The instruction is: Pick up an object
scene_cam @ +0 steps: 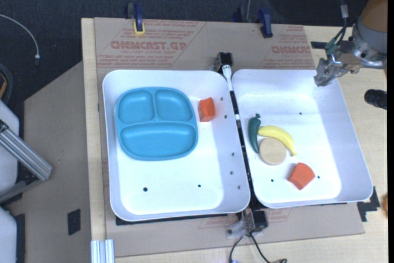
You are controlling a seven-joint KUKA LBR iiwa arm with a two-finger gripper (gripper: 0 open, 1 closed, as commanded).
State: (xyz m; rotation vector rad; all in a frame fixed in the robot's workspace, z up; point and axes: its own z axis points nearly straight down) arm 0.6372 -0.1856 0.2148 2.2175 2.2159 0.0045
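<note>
Left bin (166, 194): blue divided plate (157, 123), upper left; small orange block (207, 109) just beside its right edge. Right bin (320, 126): green pepper (253, 132), yellow banana (277, 137) and tan disc (273, 151) clustered centre-left, touching; red-orange wedge (301, 175) lower down, apart. Gripper (324, 75): upper right of frame, over right bin's top corner; opening cannot be told; nothing seen held.

Blue tray (157, 124), yellow banana (278, 136)

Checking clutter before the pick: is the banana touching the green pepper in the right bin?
Touching. The camera view shows the banana's left tip meeting the green pepper, with no white bin floor visible between them there.
</note>
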